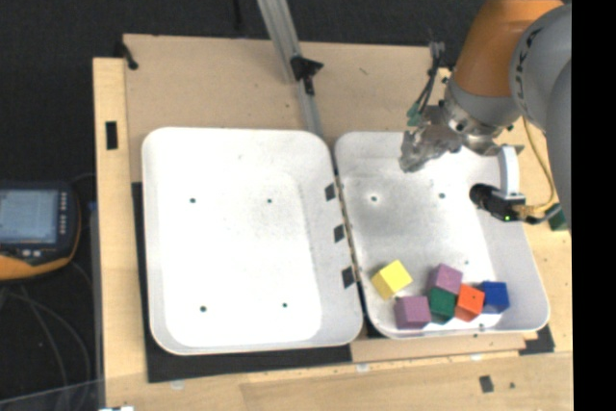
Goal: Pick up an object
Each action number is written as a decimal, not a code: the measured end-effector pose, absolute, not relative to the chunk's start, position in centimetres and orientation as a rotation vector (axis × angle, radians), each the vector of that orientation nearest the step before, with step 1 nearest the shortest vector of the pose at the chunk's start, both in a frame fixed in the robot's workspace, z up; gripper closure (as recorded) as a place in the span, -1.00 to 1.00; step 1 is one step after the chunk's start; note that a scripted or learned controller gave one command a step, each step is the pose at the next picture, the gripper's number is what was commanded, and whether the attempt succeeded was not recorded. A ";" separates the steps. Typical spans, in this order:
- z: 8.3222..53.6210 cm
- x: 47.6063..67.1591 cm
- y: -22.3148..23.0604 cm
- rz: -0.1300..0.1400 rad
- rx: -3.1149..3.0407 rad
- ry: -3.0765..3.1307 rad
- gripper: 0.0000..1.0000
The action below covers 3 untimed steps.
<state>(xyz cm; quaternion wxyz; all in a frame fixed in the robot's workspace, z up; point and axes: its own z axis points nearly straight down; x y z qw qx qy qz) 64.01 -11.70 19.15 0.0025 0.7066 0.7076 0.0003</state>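
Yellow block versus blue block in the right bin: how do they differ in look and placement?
The yellow block is yellow and sits apart, nearer the divider between bins; the blue block is blue and sits at the far end of the cluster, touching the orange block. The yellow block looks turned diagonally; the blue block looks squarer to the view. Both are small cubes lying at the near end of the right bin.

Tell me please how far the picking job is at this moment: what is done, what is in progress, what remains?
Done: nothing looks picked; the yellow block, two purple blocks, green block, orange block and blue block all lie at the near end of the right bin. In hand: the end effector is over that bin's far end, apart from the blocks. Left: reaching a block, grasping and lifting it.
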 end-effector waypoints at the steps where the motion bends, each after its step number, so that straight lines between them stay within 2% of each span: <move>1: 17.1 60.4 -11.0 -0.005 2.226 2.218 1.00; 2: 9.8 55.9 -16.9 -0.001 2.230 2.212 1.00; 3: 9.9 56.1 -16.5 0.003 2.227 2.213 -1.00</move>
